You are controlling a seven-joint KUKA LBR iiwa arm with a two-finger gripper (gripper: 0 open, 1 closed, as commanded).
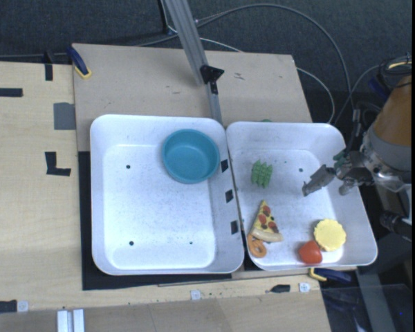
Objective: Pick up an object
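A: What is the biggest thing here?

B: The surface (pixel 263 71), pale wood, flat, with dark floor beyond its far edge. On it sit two shallow white bins side by side, their rims touching at the middle.

A: And the left bin (pixel 124 206)?

B: Speckled white plastic with rounded corners. A round blue bowl (pixel 190 155) sits near its far right corner; the rest of its floor is open room.

A: The right bin (pixel 290 140)?

B: Same make. The grey arm (pixel 391 133) reaches over its right rim, and the pincer (pixel 325 180) hovers above the right-middle of the floor, its two dark fingers spread apart with nothing between them.

A: What lies there to pick?

B: Four pieces. A flat yellow disc with a scalloped edge (pixel 330 234) lies near the front right corner. A wedge-shaped toy pizza slice (pixel 265 223) lies by the left wall, toward the front. A small green ridged block (pixel 261 173) lies left of centre, well apart from the pincer. A round red tomato (pixel 310 252) sits at the front rim, just beside the disc.

A: Free space?

B: The middle of that floor, between the green block and the pincer.
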